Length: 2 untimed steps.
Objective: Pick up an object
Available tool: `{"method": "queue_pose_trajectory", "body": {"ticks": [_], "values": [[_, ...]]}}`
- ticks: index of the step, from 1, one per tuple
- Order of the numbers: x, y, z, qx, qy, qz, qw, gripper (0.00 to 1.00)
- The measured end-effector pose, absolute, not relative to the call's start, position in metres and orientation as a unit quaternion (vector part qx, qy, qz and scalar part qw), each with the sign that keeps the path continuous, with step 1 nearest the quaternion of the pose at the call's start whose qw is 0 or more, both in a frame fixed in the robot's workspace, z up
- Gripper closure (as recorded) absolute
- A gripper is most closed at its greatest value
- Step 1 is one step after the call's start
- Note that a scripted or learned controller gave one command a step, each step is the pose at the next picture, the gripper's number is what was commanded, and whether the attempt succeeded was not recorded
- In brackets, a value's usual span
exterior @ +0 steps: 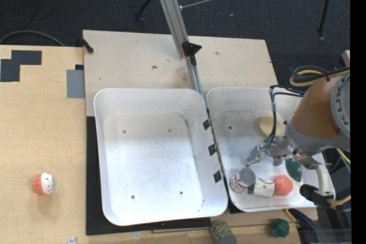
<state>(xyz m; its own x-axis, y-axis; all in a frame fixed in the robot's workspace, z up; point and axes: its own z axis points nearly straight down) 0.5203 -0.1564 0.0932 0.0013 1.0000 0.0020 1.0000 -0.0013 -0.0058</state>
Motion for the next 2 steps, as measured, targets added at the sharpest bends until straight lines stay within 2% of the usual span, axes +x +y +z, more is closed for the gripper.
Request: {"method": "queue_pose_trajectory", "body": {"ticks": [1, 2], "values": [[0.520, -0.158, 0.105, -0.710, -0.704, 0.0011, 0.003, 1.00], [0.514, -0.162, 0.150, -0.709, -0.705, -0.0003, 0.000, 1.00]]}}
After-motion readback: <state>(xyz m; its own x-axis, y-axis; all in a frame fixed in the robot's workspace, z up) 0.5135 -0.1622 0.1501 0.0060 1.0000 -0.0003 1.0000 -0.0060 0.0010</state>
